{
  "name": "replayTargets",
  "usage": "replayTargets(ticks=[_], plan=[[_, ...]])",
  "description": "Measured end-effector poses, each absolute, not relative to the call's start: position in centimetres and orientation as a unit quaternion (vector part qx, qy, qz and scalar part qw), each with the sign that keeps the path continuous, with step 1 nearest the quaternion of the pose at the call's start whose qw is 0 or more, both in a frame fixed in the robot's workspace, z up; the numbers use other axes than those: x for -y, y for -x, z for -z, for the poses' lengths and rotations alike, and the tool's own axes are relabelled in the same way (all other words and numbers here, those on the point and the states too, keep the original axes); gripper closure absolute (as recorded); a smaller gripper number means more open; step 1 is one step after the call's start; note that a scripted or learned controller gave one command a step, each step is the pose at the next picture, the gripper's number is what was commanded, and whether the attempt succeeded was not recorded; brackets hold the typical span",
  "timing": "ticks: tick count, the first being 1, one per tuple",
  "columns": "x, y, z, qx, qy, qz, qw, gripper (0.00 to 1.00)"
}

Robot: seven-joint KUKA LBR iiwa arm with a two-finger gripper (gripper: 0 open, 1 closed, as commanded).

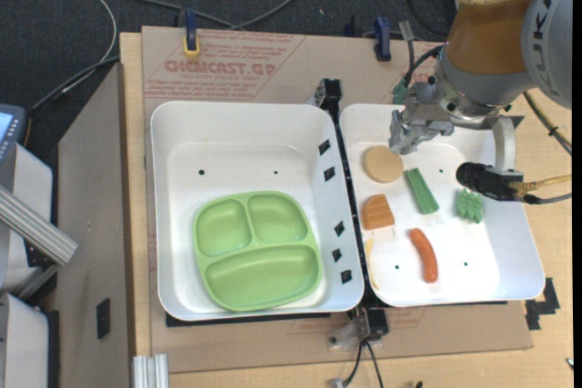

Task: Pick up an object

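Observation:
In the right bin [509, 282] lie a round tan cookie [383, 165], a green stick [421, 191], an orange toast-like piece [378, 213], a red sausage [424, 254] and a small green broccoli piece [470, 206]. My gripper [408, 136] hangs just above and to the right of the cookie, near the bin's back left part. Nothing shows between its fingers. A black part of the arm reaches over the bin beside the broccoli.
The left bin [173, 195] holds a green divided plate [258, 248]. A black divider with clips runs between the two bins. Cables trail behind the bench, and blue clamps hold the cardboard base at the back.

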State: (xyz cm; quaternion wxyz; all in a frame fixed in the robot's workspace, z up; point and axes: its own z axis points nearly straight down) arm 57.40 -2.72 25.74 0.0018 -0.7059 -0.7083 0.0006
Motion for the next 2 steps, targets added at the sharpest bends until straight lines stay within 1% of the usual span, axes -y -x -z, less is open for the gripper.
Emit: replayTargets(ticks=[1, 2], plan=[[-2.7, -56.5, -24.0, 0.708, 0.706, -0.0008, 0.002, 1.00], [-7.0, -55.9, -24.0, 0.709, 0.706, -0.0003, 0.001, 1.00]])
